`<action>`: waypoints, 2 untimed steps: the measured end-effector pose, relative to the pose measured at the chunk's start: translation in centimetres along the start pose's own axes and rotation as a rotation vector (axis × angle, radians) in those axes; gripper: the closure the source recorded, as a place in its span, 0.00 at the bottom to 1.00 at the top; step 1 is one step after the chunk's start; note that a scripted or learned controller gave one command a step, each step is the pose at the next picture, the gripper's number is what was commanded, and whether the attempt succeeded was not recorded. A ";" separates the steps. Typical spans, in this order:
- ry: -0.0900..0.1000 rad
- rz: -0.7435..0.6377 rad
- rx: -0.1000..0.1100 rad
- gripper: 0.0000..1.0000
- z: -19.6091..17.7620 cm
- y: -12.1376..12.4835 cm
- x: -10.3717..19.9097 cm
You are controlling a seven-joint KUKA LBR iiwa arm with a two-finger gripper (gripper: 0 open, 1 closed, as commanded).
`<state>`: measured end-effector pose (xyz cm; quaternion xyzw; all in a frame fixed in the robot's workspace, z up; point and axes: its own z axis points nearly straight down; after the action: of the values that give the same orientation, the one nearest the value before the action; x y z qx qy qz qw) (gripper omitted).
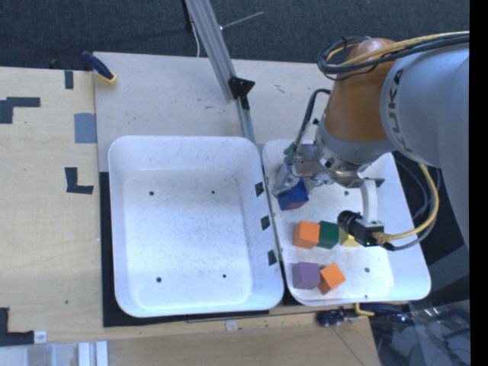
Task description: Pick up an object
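A blue block (293,197) is gripped between the closed fingers of the gripper (288,183) (over the right bin (404,280)), beside the orange block (306,234).

The tabletop (46,227) is pale wood, with a lighter board (168,101) laid over its far middle part. Two shallow white bins sit side by side on a black mat (106,280): the left bin (122,227) and the right bin (404,280), their rims touching. Dark tape marks (76,180) and a grey patch (85,127) dot the left side. A blue-and-yellow clamp (99,67) lies at the board's far left corner.
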<state>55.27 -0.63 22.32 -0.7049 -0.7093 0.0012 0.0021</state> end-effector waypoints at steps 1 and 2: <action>0.000 -0.001 0.000 1.00 0.7 -1.1 5.7; 0.000 -0.002 0.000 1.00 0.8 -2.1 10.6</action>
<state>53.10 10.00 21.54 -0.7043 -0.7099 0.0010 0.0021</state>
